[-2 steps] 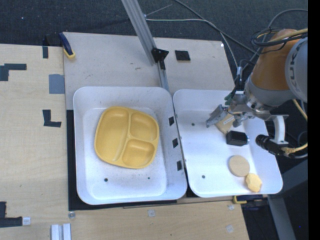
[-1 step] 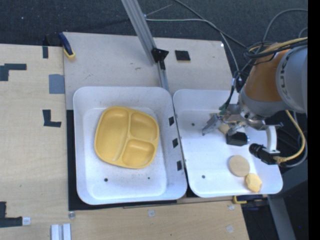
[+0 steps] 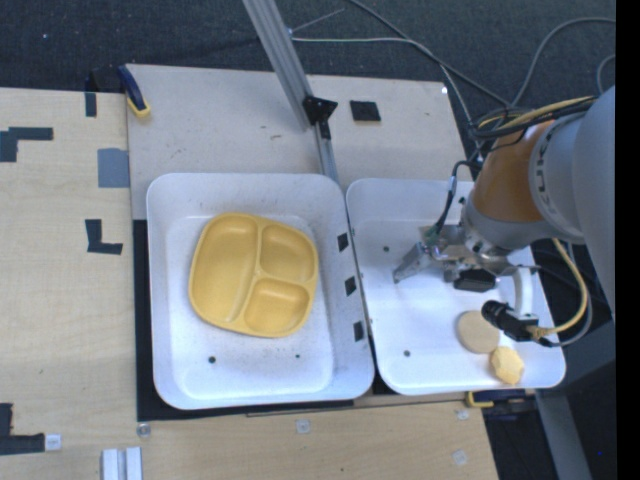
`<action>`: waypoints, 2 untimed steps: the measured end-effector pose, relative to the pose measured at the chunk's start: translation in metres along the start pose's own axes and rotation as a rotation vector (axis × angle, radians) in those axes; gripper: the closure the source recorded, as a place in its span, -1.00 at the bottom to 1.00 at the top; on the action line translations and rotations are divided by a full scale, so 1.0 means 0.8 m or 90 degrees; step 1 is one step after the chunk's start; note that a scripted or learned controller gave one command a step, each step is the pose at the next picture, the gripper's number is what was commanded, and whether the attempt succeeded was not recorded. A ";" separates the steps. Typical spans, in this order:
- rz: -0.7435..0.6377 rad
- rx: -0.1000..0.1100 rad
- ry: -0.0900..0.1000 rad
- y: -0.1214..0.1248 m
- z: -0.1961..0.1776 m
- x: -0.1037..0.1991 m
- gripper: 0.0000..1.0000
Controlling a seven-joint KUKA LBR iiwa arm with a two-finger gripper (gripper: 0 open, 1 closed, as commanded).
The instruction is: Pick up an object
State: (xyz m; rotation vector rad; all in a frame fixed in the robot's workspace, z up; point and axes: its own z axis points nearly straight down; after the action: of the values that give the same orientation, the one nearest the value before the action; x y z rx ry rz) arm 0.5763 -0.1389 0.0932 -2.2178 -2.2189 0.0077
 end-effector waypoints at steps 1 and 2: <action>-0.001 -0.004 -0.001 0.001 0.009 0.000 -1.00; -0.001 -0.009 -0.001 0.004 -0.007 0.000 1.00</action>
State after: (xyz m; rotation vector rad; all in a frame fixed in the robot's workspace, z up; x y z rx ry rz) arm 0.5793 -0.1386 0.0991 -2.2234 -2.2285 -0.0055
